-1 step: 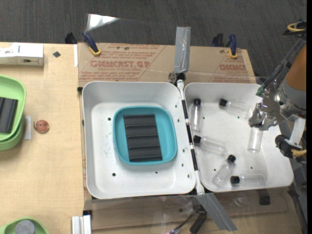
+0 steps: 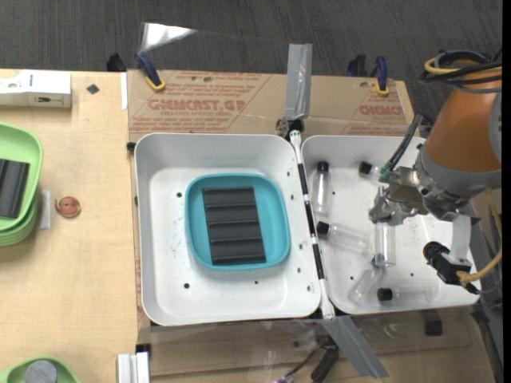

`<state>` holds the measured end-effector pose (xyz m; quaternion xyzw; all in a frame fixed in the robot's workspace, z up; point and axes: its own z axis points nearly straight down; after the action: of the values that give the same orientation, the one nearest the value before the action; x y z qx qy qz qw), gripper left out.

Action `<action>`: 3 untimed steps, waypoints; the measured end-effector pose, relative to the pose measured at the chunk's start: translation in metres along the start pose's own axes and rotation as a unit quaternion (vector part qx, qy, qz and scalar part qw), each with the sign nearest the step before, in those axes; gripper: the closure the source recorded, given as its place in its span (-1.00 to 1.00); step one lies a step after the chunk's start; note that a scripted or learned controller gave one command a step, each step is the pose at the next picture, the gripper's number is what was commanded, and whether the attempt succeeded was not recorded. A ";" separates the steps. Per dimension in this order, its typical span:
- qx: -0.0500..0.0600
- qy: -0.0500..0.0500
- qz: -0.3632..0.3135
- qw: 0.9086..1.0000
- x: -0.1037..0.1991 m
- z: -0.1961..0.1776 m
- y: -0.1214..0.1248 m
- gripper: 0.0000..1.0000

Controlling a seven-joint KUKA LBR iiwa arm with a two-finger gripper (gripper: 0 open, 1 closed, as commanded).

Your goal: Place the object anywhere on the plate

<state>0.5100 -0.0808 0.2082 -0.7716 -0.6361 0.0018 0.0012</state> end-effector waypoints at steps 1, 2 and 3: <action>0.001 0.000 -0.031 1.000 0.046 0.018 0.000 1.00; -0.001 0.000 -0.142 0.990 0.087 -0.001 -0.004 1.00; 0.000 -0.001 -0.196 0.981 0.173 0.018 -0.029 1.00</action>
<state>0.5141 0.0947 0.1900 -0.6315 -0.7753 0.0023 0.0013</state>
